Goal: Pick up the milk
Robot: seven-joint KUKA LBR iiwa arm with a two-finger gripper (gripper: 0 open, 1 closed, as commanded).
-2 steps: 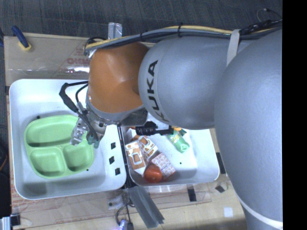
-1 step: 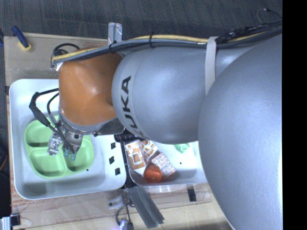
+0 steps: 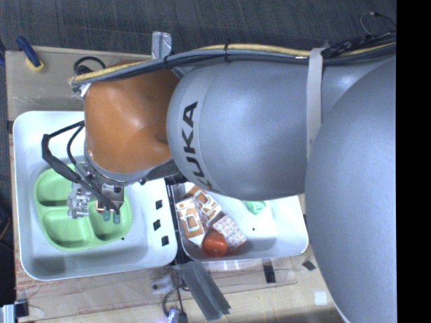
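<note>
Pincer low over green tray in left bin; tomato in right bin.

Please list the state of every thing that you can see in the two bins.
green tray: lies flat in the left bin, under the gripper.
patterned carton: lies in the right bin, partly under the arm.
red fruit: rests beside the carton.

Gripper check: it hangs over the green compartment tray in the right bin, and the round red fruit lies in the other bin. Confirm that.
Wrong bin. The camera view shows the gripper over the green compartment tray in the left shallow white bin, not the right one. The rest holds: the round red fruit lies in the other bin, the right shallow white bin.
</note>
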